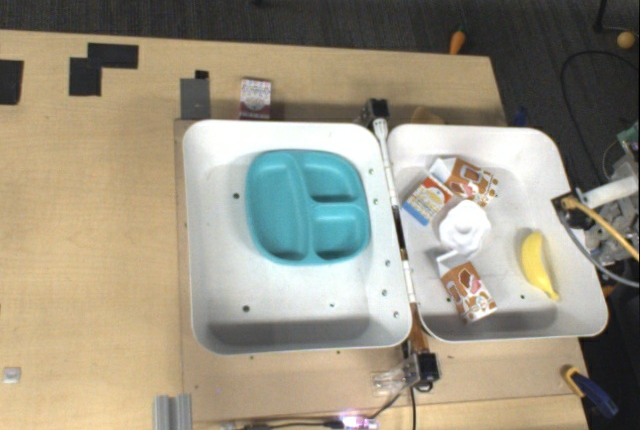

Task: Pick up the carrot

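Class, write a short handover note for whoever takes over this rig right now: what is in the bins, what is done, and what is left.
Left bin: a teal divided plate.
Right bin: a banana, a white crumpled item and a brown carton, with more cartons behind it.
Done: nothing. Every item lies in its bin.
Left: find the carrot, then do the whole pick.

A small orange stub, possibly the carrot, sits at the bench's far edge, outside both bins, too small to identify.
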Robot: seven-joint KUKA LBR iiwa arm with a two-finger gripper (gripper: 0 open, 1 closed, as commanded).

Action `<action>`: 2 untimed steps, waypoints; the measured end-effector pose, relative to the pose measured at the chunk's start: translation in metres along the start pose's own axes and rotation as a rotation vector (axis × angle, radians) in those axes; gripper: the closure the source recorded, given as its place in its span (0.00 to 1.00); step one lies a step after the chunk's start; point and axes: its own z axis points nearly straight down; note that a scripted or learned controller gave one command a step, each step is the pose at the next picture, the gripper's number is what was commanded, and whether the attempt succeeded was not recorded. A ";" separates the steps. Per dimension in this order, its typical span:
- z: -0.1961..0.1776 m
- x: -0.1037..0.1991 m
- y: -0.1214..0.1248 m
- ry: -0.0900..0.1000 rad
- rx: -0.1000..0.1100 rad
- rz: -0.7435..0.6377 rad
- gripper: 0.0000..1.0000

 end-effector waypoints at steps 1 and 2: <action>-0.002 0.000 0.000 0.001 -0.001 -0.003 1.00; 0.027 0.000 0.000 -0.001 0.002 0.005 1.00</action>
